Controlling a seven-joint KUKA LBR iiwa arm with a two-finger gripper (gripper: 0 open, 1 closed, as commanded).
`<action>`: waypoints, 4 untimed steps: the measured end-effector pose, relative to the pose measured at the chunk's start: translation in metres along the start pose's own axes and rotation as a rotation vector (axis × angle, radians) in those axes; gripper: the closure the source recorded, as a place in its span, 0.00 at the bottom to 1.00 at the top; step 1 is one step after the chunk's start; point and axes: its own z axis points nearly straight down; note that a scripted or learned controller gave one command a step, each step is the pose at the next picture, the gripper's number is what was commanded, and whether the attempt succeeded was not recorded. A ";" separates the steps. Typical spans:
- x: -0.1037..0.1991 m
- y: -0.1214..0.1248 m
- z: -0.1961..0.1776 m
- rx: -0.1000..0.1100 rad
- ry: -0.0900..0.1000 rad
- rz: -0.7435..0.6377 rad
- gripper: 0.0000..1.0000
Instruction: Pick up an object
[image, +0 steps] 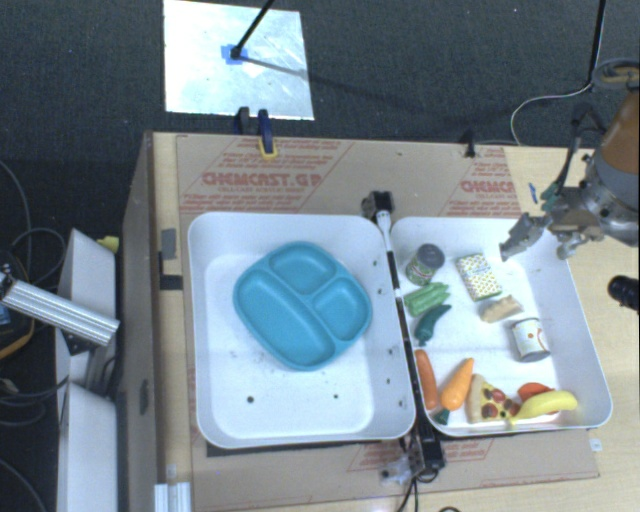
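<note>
Gripper (540, 235) hung over right bin's (590, 345) far edge, fingers spread, pinching nothing. Right bin had 2 carrots (457, 383), 2 cans (425, 262), 1 banana (548, 403), 1 pizza slice (490, 398). Left bin (215, 330): 1 blue plate (302, 304).

The gripper (541, 236) hangs over the right bin (590, 372) (food toys inside), blue plate (302, 304) left.

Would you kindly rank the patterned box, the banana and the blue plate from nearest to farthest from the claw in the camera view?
1. Patterned box, right bin's upper middle, just left of and below the claw.
2. Banana, right bin's near right corner.
3. Blue plate, middle of the left bin, farthest by a wide margin.
</note>
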 end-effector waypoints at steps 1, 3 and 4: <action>0.027 0.019 0.127 0.004 0.001 -0.001 0.00; -0.040 0.064 0.183 -0.002 -0.001 0.001 1.00; 0.026 0.025 0.124 -0.001 0.001 -0.001 1.00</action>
